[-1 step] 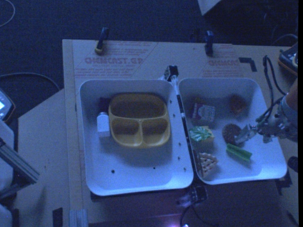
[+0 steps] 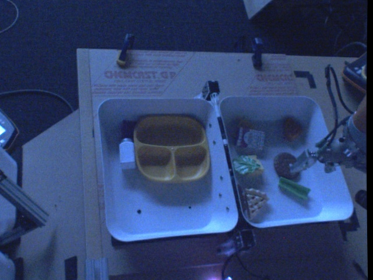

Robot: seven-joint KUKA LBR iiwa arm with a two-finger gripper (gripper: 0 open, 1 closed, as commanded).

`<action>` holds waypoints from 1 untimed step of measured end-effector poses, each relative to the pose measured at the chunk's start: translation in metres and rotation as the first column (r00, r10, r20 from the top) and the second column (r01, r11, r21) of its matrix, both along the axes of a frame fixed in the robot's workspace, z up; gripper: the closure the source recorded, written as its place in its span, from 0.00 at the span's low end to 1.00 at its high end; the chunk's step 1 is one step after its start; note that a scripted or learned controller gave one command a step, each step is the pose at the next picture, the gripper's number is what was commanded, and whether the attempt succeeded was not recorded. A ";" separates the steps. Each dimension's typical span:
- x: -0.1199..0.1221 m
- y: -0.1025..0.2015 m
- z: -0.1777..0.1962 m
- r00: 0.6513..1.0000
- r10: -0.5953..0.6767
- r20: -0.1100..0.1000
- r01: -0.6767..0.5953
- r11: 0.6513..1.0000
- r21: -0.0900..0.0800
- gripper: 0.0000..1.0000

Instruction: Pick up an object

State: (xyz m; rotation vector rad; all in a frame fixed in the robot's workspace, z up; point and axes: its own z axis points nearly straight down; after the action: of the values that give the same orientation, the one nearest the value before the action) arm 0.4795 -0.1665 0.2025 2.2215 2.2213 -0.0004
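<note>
A robotics lab is suggested by a plywood bench [image 2: 87, 156] on which two white bins [image 2: 116, 214] are set side by side, held by clamps [image 2: 125, 50] at twelve o'clock, with loose cables [image 2: 333, 98] seen at three o'clock.

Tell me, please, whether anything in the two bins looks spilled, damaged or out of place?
Nothing stands out. The yellow divided plate lies flat in the left bin, with a small white bottle at its edge. The toy food pieces lie scattered singly in the right bin.
</note>
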 end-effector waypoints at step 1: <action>-0.001 0.009 -0.060 1.000 0.000 -0.007 0.000 1.000 0.004 0.00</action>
State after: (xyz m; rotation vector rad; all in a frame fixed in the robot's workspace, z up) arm 0.4786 -0.1577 0.1421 2.2269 2.2274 -0.0043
